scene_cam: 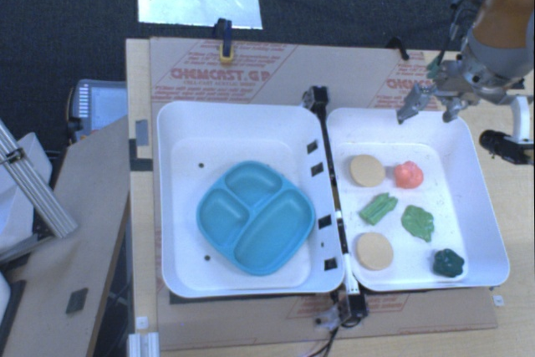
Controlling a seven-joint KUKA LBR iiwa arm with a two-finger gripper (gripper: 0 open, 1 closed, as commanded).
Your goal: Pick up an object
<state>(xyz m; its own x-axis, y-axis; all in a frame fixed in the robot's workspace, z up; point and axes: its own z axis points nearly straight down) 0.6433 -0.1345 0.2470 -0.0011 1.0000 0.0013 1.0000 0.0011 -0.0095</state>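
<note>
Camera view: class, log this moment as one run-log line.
gripper: open, above right bin's far rim | holding: nothing | tray: left bin

Two shallow white plastic bins sit side by side on the tabletop (pixel 501 205). The left bin (pixel 180 138) holds a blue plastic divided plate (pixel 255 216) near its middle. In the right bin (pixel 472 171), a round tan disc (pixel 367 170) lies beside an orange-red lump (pixel 409 175) at the back; a green bean-shaped piece (pixel 378 207) and a green leafy piece (pixel 418 222) lie between; another tan disc (pixel 374 250) and a dark green knobbly piece (pixel 448 262) lie in front. The pincer (pixel 433 106) hangs above the right bin's back rim.
</note>
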